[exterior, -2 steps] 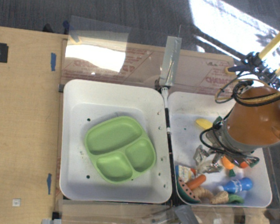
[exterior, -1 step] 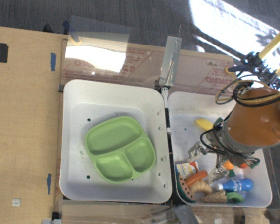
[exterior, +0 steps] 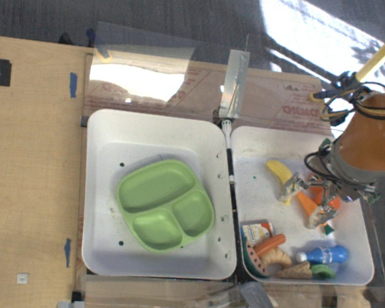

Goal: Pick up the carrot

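Note:
The carrot (exterior: 306, 202) is a short orange wedge lying in the middle of the right bin (exterior: 365, 233). My gripper (exterior: 307, 201) hangs low over it under the orange-banded wrist. One metal finger (exterior: 290, 188) stands left of the carrot and the other (exterior: 323, 215) to its lower right. The fingers are spread wide, so the gripper is open and straddles the carrot. The wrist hides the bin's far right part.
A yellow banana (exterior: 279, 170) lies just left of the gripper. Along the right bin's front edge sit a blue bottle (exterior: 324, 255), a sausage (exterior: 269, 243), a croissant (exterior: 279, 259) and a watermelon slice (exterior: 252, 260). The left bin (exterior: 105, 141) holds a green divided plate (exterior: 165, 204).

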Robot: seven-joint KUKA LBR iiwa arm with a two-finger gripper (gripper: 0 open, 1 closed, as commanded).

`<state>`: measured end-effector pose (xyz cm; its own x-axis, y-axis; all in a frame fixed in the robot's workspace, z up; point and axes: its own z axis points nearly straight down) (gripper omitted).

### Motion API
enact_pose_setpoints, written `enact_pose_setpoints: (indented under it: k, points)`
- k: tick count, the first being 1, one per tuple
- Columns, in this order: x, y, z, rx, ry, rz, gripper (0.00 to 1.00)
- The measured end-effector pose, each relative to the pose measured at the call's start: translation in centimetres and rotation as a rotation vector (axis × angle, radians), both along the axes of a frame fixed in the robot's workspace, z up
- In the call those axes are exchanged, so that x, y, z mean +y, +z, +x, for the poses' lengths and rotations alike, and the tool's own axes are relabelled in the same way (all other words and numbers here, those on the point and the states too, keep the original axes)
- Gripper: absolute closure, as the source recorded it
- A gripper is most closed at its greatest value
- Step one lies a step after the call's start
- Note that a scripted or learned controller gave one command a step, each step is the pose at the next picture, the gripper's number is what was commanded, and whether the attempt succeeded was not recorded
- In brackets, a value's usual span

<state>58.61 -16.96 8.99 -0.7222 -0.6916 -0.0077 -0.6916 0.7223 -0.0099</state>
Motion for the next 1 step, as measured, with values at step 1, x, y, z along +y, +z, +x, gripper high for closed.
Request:
enact_pose_setpoints:
  k: [1]
  points:
    - [3.44, 0.04, -0.93, 0.000, 0.020, 0.002, 0.00]
